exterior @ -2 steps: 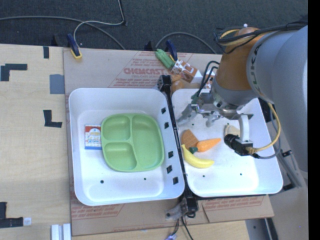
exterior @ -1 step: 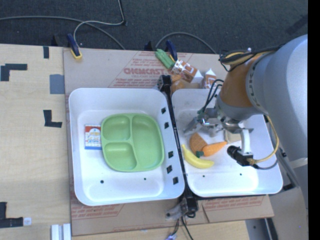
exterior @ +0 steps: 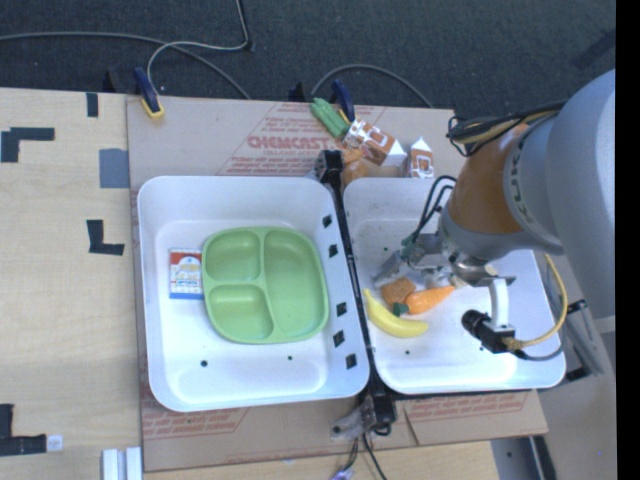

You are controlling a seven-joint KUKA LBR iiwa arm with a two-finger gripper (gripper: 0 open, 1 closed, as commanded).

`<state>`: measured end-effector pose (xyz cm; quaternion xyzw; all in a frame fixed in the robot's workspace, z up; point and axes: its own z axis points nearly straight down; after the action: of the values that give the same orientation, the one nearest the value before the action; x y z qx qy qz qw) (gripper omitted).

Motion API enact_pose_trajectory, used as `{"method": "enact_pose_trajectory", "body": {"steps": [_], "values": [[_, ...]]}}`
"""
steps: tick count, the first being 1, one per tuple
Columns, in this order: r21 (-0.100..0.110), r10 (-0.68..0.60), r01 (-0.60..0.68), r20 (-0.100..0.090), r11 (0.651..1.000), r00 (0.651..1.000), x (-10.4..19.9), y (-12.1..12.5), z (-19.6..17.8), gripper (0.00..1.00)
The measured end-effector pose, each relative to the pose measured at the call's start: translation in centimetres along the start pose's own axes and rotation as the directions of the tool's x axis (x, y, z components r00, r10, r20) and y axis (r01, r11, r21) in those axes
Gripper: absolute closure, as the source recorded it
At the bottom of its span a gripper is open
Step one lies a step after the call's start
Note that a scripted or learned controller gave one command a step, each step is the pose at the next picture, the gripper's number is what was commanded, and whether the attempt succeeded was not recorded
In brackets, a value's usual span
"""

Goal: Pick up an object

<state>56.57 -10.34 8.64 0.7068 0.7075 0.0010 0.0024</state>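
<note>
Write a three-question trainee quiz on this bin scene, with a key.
1. True or false: the green tray lies in the right bin.
2. Which touches the banana? A) carrot B) small card C) green tray
3. Fill in: the gripper hovers over the ____ bin.

Key: 1 false, it lies in the left bin; 2 A; 3 right.
</note>
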Motion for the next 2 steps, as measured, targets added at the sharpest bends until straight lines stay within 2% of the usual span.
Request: {"method": "enact_pose_trajectory", "body": {"steps": [1,2], "values": [[-0.001,0.0,0.0,0.001,1.0,1.0,0.0,-3.2,0.0,0.0],[0.0,-0.001,0.001,0.0,1.0,1.0,0.8,4.9,0.1,0.0]]}}
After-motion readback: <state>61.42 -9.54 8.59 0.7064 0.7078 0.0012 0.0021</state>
